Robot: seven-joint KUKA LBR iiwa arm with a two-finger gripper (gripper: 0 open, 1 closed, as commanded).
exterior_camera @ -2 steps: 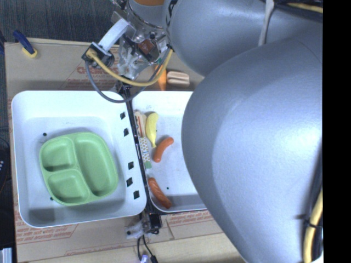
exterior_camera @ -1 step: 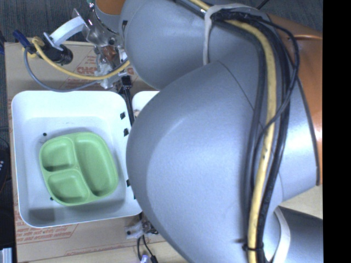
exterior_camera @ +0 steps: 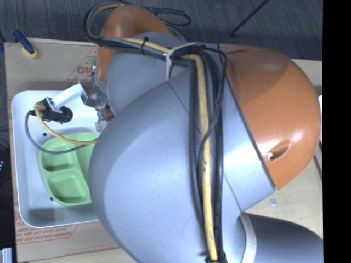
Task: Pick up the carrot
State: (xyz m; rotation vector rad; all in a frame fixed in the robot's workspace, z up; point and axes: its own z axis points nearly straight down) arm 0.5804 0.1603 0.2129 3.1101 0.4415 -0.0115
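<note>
My arm crowds the bin; the tray hugs its left wall. Gripper probably over it, grip unclear.

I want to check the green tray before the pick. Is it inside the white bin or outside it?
Inside. The green tray lies on the floor of the left white bin, within its rim; the grey arm covers the tray's right part.

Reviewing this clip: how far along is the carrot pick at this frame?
Done: the arm has reached over the left white bin, its gripper low near the green divided tray. In hand: nothing that can be confirmed; the arm hides most of the scene, and no carrot can be made out. Left: grasping and lifting the carrot.
</note>
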